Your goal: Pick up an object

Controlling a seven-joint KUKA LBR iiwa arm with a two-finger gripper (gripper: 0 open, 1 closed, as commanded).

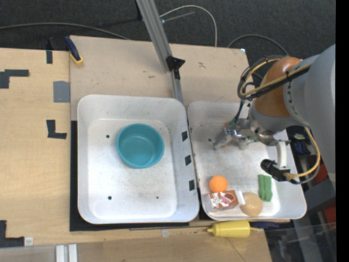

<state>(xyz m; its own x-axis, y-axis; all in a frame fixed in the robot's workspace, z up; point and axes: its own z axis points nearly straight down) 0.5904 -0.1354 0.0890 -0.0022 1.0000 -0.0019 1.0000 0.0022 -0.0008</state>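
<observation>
Right bin (pixel 283 206) partly behind arm (pixel 283 97); hand (pixel 233 135) indistinct.

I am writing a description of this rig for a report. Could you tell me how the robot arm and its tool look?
The arm is a thick, rounded grey body with a glossy orange band above the wrist. Black and yellow cables loop around the band, and more run along the lower side. The tool is a small piece of grey metal below the wrist, and a white bracket sits beside it.
</observation>
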